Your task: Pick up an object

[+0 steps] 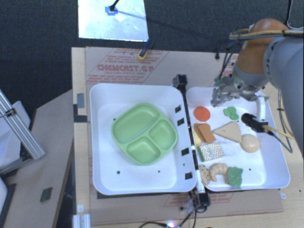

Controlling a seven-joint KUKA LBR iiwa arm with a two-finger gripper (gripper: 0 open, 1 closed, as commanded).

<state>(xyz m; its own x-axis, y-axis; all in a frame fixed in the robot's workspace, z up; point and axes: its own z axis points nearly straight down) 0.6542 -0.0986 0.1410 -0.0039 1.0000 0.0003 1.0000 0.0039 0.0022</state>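
1. On your left, a shallow white plastic bin [102, 127] sits on the bench [80, 151]. A pale green three-compartment plate [144, 133] lies at its middle.
2. Just beside it is the second white bin [270, 167], which holds the objects to pick.
3. Along this bin's left edge, from far to near, lie a flat red disc [202, 113], an orange rectangular block [204, 133], a speckled square piece [211, 151] and a pale round biscuit [204, 174].
4. Towards the middle lie a small green leafy piece [231, 112], a tan wedge [230, 132], a curled tan croissant [219, 169] and a darker green piece [234, 175] at the near edge.
5. Right of the wedge lies a cream ball [250, 143].
6. The grey arm [280, 61] reaches over the bin's far edge. Its jaws hang above the far left corner, near the red disc, and you cannot tell whether they are open or closed.
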